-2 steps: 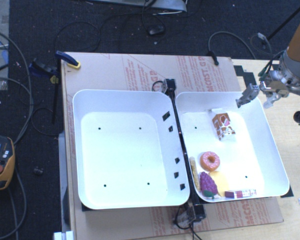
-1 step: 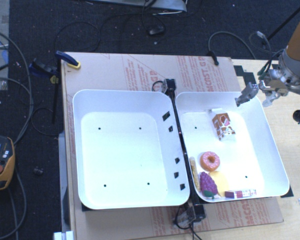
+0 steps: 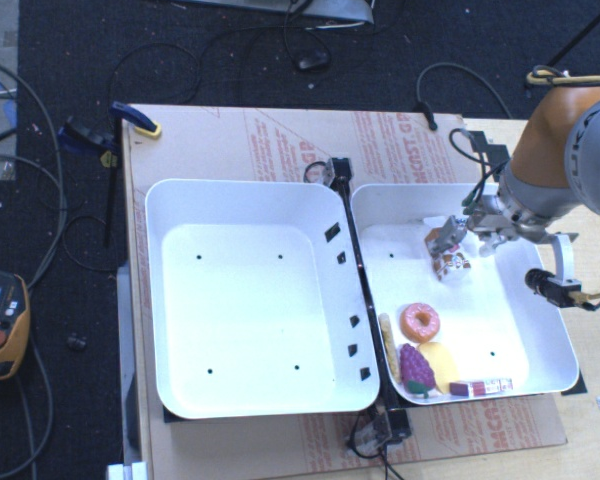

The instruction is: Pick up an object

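I was over the right bin (image 3: 540, 368), the left bin (image 3: 180, 268) well apart from me. My gripper (image 3: 448, 251) was closed on a small brown-and-white object (image 3: 450, 261). Below my fingers lay a pink donut (image 3: 420, 321), purple grapes (image 3: 416, 367) and a small box (image 3: 482, 387).

— Where does the camera sit?
— High above the bench (image 3: 240, 138), looking down at a slant on both bins; the arm (image 3: 565, 153) enters from the right.
— Close?
— Fairly far back, I think; floor shows beyond the gripper (image 3: 448, 240).
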{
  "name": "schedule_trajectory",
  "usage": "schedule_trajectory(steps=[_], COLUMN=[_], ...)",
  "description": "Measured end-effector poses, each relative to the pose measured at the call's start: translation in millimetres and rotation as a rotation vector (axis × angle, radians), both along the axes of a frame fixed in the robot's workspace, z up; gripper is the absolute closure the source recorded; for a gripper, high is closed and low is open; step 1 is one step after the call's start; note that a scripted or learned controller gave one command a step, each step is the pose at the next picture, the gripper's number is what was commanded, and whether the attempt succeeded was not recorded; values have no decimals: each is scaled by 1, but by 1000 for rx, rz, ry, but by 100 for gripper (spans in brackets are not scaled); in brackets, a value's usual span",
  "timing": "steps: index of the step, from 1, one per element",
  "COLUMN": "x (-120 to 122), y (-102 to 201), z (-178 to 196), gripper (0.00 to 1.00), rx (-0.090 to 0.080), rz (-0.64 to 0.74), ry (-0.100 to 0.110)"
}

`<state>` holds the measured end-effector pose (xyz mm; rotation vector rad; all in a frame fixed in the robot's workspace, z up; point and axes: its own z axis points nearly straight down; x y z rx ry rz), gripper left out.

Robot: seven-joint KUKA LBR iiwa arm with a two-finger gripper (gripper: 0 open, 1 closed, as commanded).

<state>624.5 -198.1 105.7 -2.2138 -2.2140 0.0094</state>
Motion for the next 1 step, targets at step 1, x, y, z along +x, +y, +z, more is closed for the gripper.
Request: schedule_trajectory(steps=[1], x=[4], y=[-1], z=[17], gripper=[100], rx=[-4], rz=[0], ry=[-13])
